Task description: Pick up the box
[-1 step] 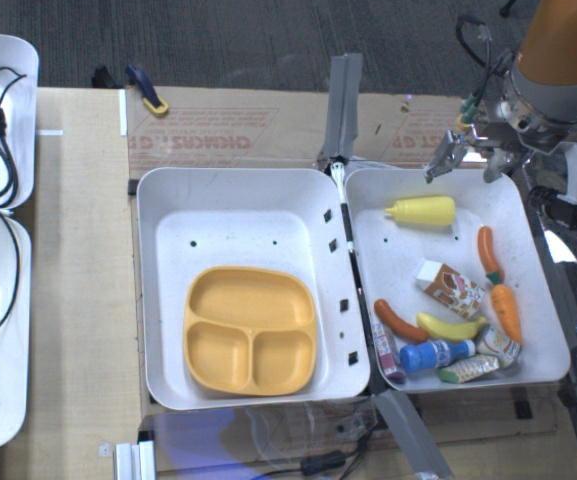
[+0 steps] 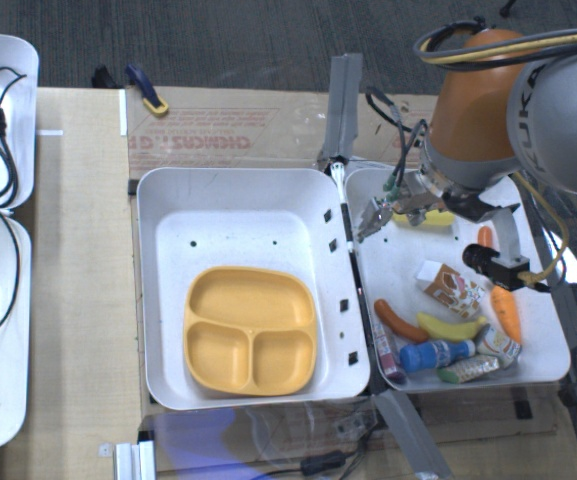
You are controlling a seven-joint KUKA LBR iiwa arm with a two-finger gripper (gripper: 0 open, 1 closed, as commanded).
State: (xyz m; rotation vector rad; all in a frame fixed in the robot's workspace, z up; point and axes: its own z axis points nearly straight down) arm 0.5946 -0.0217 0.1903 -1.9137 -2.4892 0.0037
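Note:
The box (image 2: pixel 451 288) is a small white and brown carton lying in the middle of the right bin (image 2: pixel 548 363). My gripper (image 2: pixel 372 217) hangs over the bin's upper left corner, close to the wall between the two bins. It is up and to the left of the box and well apart from it, with nothing seen between its fingers. A yellow banana (image 2: pixel 430 219) lies just to the right of the gripper, partly hidden by the wrist.
Around the box lie a carrot (image 2: pixel 506 314), a sausage (image 2: pixel 399 320), a second banana (image 2: pixel 450 325), a blue bottle (image 2: pixel 435 354) and a small can (image 2: pixel 499 345). The left bin (image 2: pixel 158 268) holds a yellow divided plate (image 2: pixel 251 330). The grey and orange arm covers the right bin's upper right.

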